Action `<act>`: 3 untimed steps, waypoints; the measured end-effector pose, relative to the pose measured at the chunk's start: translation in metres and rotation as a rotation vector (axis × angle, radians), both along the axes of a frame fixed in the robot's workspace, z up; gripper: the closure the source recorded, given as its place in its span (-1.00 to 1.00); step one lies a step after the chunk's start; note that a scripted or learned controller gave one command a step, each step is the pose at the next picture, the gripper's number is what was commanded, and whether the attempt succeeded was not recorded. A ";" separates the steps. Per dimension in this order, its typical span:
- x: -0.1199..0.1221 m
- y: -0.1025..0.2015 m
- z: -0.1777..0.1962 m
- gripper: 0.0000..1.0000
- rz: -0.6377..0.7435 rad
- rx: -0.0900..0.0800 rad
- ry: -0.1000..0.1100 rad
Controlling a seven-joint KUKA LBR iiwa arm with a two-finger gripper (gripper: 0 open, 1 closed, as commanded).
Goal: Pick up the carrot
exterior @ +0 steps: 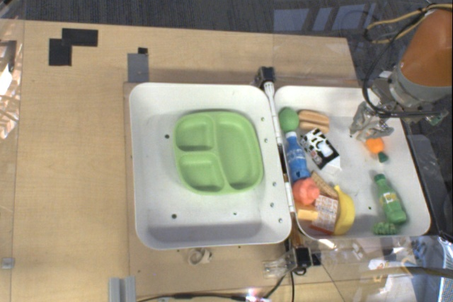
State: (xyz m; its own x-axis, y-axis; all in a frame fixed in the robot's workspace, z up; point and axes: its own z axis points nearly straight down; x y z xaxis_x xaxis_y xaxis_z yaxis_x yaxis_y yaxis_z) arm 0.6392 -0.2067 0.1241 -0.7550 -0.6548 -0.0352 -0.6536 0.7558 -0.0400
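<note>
The carrot point(374, 146), a small orange piece with a green tip, lies on the floor of the right bin point(417, 180) near its far right side. My gripper point(371, 125) hangs just above and slightly behind the carrot. Its fingers are open, with nothing between them. The grey arm with its orange band comes in from the upper right.
The right bin also holds a green ball point(288, 119), a hot dog point(313, 118), a blue bottle point(295, 159), a black-and-white box point(320, 147), a banana point(345, 212) and a green bottle point(388, 200). A green divided plate point(216, 151) sits in the left bin point(152, 173).
</note>
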 end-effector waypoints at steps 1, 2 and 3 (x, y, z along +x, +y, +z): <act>0.000 0.000 -0.001 -1.00 0.000 0.001 0.001; 0.003 -0.001 -0.029 -1.00 0.122 -0.004 0.026; 0.008 -0.001 -0.012 1.00 0.119 -0.006 0.009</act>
State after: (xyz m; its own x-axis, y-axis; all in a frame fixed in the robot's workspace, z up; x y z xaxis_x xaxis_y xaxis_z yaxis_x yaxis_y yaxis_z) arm 0.6474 -0.2076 0.1118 -0.6724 -0.7398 -0.0242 -0.7389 0.6728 -0.0378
